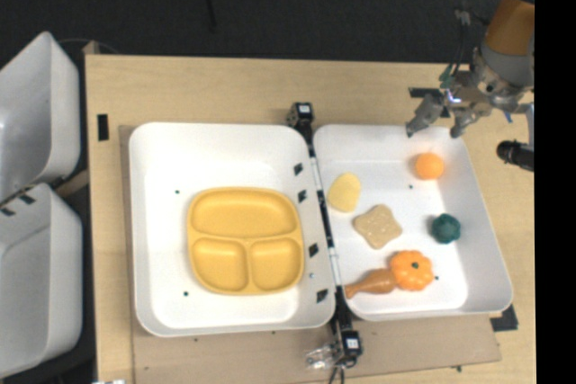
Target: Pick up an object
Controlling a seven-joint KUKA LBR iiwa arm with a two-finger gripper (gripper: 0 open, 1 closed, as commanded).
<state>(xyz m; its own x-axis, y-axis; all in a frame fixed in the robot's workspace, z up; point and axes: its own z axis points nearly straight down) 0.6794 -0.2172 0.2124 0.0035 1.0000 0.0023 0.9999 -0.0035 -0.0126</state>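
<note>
Nearest the camera, the pumpkin (411, 271); my spread, empty fingers (438, 120) hover over the right bin's (483, 270) far edge, orange ball (429, 165) just below.

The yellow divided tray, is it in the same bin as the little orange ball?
No, the yellow tray lies in the left bin, while the orange ball lies in the right bin.

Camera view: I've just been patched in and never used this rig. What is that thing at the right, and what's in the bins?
One fixed camera looks down on a bench at a slant. The grey arm with an orange band reaches in from the right; its two-finger gripper hovers open above the right bin's far edge, holding nothing. That bin holds an orange ball, a pale yellow piece, a tan cracker-like piece, a dark green ball and an orange pumpkin-like toy. The left bin holds a yellow divided tray.
</note>
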